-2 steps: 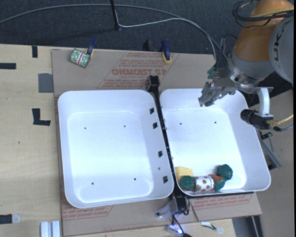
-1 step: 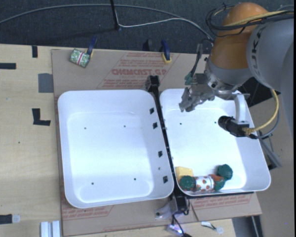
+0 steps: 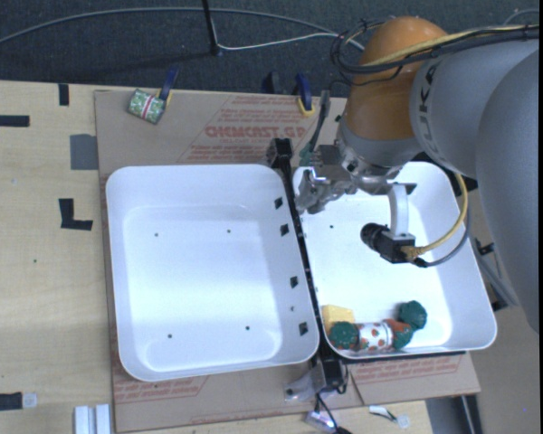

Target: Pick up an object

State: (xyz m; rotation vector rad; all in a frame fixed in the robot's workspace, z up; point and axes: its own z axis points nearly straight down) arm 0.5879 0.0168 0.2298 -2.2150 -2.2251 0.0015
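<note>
In right bin [image 3: 348, 269], near rim: toys [image 3: 373, 335] huddled (shapes blurred).

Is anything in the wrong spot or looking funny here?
Yes. One small green patterned block lies on the cardboard outside both bins, past the far corner of the left bin. All the other toys sit huddled together along the near edge of the right bin. Nothing looks spilled or broken.

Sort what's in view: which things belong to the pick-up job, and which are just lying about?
Job in hand: gripper; right bin; in it, yellow block, white-and-red can, green ball.

Lying about: left bin; small green box; blue clamp.
</note>
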